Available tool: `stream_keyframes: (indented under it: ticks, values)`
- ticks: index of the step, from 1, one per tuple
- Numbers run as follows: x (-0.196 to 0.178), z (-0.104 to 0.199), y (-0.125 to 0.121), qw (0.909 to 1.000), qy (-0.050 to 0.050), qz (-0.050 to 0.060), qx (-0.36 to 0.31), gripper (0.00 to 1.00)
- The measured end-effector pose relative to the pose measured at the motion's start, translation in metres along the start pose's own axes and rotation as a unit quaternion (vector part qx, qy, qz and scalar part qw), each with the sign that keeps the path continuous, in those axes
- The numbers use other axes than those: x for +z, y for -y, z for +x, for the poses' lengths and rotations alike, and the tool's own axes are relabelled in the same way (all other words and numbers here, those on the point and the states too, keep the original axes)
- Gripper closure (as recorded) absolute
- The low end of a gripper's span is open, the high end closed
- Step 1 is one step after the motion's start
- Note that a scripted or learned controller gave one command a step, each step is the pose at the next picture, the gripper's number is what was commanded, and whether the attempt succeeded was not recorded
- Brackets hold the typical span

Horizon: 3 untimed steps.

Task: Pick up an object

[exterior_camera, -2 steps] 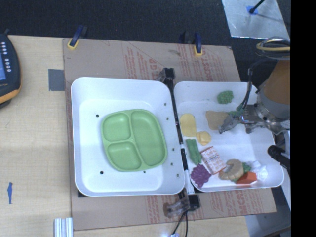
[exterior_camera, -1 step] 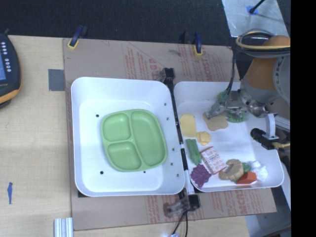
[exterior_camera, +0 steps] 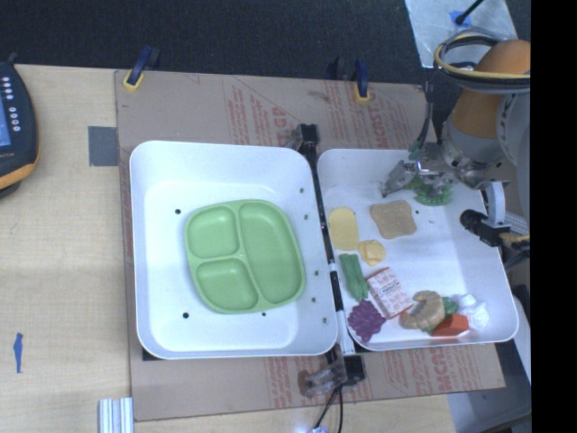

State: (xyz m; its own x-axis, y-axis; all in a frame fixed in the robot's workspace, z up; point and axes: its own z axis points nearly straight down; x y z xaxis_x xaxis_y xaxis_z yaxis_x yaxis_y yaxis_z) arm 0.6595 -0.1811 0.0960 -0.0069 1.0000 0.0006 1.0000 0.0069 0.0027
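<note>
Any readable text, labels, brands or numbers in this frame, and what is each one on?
Nothing can be read.
Cardboard sheet under the bins: red printed lettering, too blurred to read.
Small packet in the right bin: red print, too small to read.
Handheld controller at the left edge: screen and buttons, no legible characters.

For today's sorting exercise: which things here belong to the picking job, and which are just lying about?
Job:
claw, low in the right bin
toast-like piece
yellow piece
green piece
purple grapes
red-print packet

Lying about:
green divided plate in the left bin
handheld controller
blue clamps
</note>
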Motion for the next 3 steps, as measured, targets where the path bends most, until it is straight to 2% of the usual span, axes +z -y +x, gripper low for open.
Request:
stream_keyframes:
  ticks: [1, 2, 3]
  values:
    - [-0.031, -0.032, 0.003, 1.0, 0.001, 0.001, 0.003, 0.0]
    - [-0.156, 0.03, -0.001, 1.0, 0.001, -0.005, -0.002, 0.0]
    - [-0.036, 0.078, 0.007, 1.0, -0.001, 0.008, -0.001, 0.0]
